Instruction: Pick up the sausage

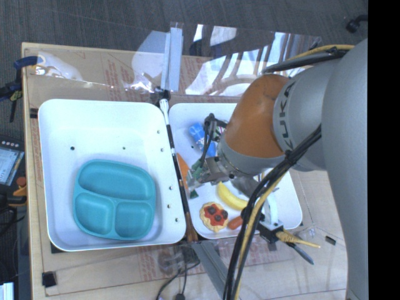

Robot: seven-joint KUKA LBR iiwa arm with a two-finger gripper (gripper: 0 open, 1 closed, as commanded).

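Note:
The sausage, small and reddish-brown, lies near the front edge of the right bin, just right of a round pizza slice toy. My gripper hangs low over the left part of the right bin, under the orange wrist band. It is up and to the left of the sausage, apart from it. The arm's body hides much of the bin's middle and back.
A yellow banana lies between the gripper and the sausage. An orange carrot-like piece rests by the bin's left wall, and a blue item sits further back. The left bin holds a teal divided tray.

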